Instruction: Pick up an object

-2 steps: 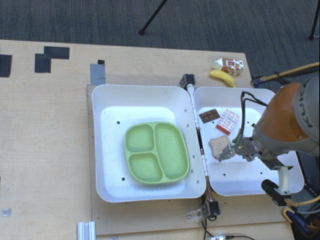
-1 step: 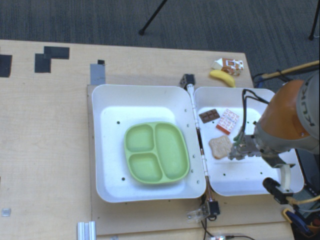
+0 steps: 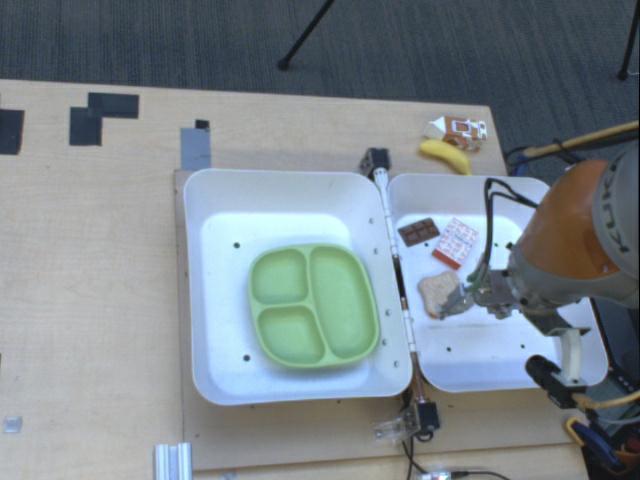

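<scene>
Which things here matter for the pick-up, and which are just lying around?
Job: gripper beside the tan piece; brown piece and red-and-white card, all in the right bin.
Lying about: green divided plate in the left bin; banana on the bench.

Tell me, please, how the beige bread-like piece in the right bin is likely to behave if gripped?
The bread-like piece looks flat and thin, so probably light. Its irregular edges suggest soft foam or plastic that may flex under squeeze. Lying flat, it should slide, not roll, if nudged.
</scene>
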You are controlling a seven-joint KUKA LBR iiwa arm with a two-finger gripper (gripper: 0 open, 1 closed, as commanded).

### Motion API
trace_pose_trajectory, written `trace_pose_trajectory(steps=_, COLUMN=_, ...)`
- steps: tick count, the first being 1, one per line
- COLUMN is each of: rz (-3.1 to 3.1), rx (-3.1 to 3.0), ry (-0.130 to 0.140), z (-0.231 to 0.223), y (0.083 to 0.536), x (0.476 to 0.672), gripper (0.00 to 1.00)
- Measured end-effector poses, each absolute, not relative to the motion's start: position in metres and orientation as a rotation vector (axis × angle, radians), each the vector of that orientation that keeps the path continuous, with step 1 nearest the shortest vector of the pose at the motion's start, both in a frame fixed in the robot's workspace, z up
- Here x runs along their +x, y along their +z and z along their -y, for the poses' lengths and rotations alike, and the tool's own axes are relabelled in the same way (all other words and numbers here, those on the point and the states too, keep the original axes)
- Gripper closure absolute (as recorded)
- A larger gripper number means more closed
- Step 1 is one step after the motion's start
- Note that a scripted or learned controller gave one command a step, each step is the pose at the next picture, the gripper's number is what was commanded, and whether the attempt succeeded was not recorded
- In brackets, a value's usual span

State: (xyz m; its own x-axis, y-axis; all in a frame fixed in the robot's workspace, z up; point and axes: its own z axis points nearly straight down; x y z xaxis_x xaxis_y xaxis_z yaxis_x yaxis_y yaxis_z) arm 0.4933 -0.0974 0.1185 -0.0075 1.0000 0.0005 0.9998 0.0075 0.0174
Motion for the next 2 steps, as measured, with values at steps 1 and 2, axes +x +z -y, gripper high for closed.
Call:
trace_pose_trajectory(steps=1, rz=-2.219, rx=2.217, ry=0.006, z=0.090, y=0.087, x=0.488, gripper=0.00)
trace_pose_trajectory(steps=2, rz=-2.217, rx=2.213, ry=0.012, z=0.090, y=0.098, x=0.490, gripper=1.00)
